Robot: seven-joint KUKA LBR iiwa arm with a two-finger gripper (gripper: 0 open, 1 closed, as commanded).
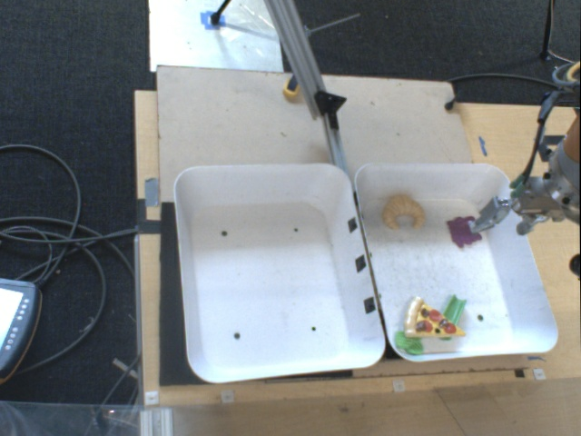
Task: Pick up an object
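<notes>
The right bin [536, 307] holds a tan bread roll [402, 213] near its back, a purple toy [464, 232] toward its right wall, and a pizza slice toy [432, 321] with a green piece [454, 308] at the front. My gripper [506, 222] reaches in over the bin's right rim, just right of the purple toy. Its fingers are spread apart with nothing between them. The left fingertip [487, 219] is close to the purple toy, but I cannot tell if it touches.
The left bin [191, 243] sits beside the right one, with a dividing rim carrying black markers. A slanted metal pole [300, 44] crosses above the back of the bench. Cables and a pendant [14, 321] lie on the floor at left.
</notes>
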